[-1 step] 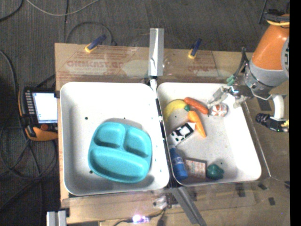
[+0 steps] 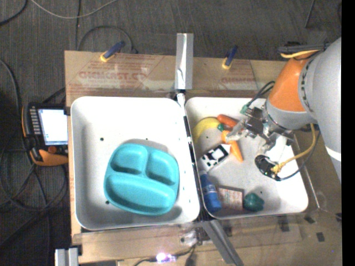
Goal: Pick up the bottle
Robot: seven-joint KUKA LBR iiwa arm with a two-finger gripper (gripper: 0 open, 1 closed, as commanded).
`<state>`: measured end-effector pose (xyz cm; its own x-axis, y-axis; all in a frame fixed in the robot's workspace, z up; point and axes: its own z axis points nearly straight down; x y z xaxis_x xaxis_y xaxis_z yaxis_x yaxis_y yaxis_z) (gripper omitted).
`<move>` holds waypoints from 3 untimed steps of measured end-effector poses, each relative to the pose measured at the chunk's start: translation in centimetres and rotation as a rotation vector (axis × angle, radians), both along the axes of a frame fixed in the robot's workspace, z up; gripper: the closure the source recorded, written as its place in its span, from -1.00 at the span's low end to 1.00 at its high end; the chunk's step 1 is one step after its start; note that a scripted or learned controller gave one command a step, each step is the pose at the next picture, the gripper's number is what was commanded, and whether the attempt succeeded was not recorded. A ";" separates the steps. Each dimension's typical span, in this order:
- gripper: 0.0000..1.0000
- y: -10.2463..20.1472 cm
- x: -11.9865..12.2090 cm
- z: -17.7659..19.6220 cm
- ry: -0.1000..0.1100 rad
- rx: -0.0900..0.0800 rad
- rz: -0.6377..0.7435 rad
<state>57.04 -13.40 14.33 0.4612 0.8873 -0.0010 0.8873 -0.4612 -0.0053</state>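
Bottle: a small blue bottle (image 2: pixel 209 193) lies on its side in my right bin (image 2: pixel 288 201), near the front, pressed close along the wall that divides the two bins.
How it will handle: I judge it light, stiff plastic, smooth enough to roll or slip; the blur hides whether it has a cap.
Where to hold: across the middle of its body, squeezing its narrow width; the dividing wall beside it leaves little room for one finger.
Neighbours: a flat brownish packet (image 2: pixel 232 197) sits just beside the bottle, a dark green lump (image 2: pixel 253 201) past that, and a black-and-white block (image 2: pixel 214 156) just behind the bottle.
My hand: my hand (image 2: pixel 242 128) hovers farther back in the same bin, over an orange carrot-shaped piece (image 2: pixel 235 148) and near a yellow round thing (image 2: pixel 206 128); I cannot tell whether it is open or closed, and I see nothing gripped.
Left bin: the left bin (image 2: pixel 89 126) holds a teal divided plate (image 2: pixel 142 177).
Surface: a brown board (image 2: pixel 127 76) under both bins, clamped at its far edge.
Room: dark carpet (image 2: pixel 55 26) with trailing cables, and a handheld controller (image 2: pixel 47 132) beyond the left bin.
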 end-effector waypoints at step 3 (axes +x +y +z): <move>1.00 13.5 -6.6 7.4 0.000 0.001 0.456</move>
<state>50.41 0.10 21.75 0.0238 0.9997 0.0003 0.9997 -0.0238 -0.0058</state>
